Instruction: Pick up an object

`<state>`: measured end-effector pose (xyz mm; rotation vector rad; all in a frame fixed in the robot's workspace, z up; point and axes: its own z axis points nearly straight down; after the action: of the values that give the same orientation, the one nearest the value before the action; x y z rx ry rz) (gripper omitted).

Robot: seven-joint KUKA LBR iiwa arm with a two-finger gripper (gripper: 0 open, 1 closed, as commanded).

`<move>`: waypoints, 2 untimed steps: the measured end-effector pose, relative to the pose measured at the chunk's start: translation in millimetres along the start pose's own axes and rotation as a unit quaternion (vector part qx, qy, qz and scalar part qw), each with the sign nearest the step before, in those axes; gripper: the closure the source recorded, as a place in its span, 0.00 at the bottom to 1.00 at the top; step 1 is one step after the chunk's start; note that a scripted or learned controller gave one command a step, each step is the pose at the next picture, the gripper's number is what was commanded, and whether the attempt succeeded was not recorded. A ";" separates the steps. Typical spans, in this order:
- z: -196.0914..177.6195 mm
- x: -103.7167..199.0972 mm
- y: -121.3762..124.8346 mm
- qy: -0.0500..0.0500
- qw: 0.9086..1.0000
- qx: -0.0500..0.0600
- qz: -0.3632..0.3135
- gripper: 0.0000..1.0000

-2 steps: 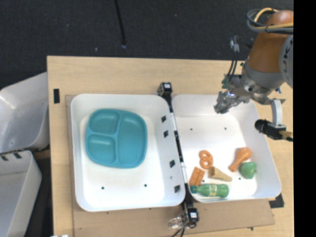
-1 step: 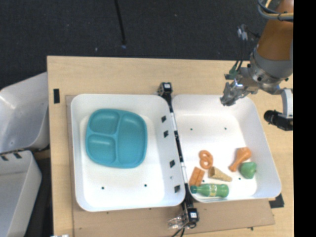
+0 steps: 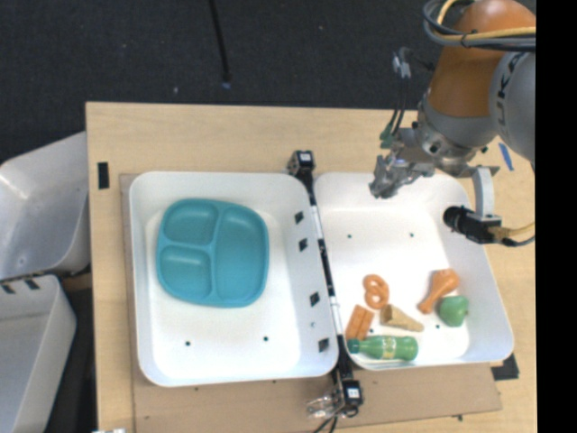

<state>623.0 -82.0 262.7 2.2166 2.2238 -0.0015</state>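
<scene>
Objects for picking, a cluster of small toy food pieces, lie in the near corner of the right-hand shallow white bin [image 3: 361, 207], and that bin serves as the landmark here. Along its near wall rests a green plastic bottle [image 3: 385, 347] on its side; just beyond it, toward the bin's middle, sit an orange carrot-like stick [image 3: 359, 321], an orange pretzel-shaped ring [image 3: 376, 288] and a tan wedge [image 3: 400, 318]. Toward the bin's right wall lie an orange drumstick-shaped piece [image 3: 439, 288] and, just beside it, a round green lump [image 3: 453, 309]. The grey two-finger gripper [image 3: 388, 183] hangs over the bin's far edge, well apart from the whole cluster, with the bin's bare floor between them. From where I stand the tool is small and dark against the white, so I cannot tell how wide its jaws stand; nothing appears caught in it, and every piece looks to be lying on the bin floor. Across the central divider from this bin, the left-hand white bin [image 3: 144, 332] holds a teal plastic plate with three compartments [image 3: 214, 250]. By my reckoning nothing of the job is done: an item remains to be chosen, the arm has to cross to the near corner, descend, close and lift.
</scene>
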 end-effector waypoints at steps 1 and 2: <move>11.3 45.9 6.9 0.000 1.000 0.001 0.000 1.00; 18.2 96.2 17.0 0.000 1.000 -0.001 0.000 1.00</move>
<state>639.7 14.2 244.4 2.2153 2.2247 0.0006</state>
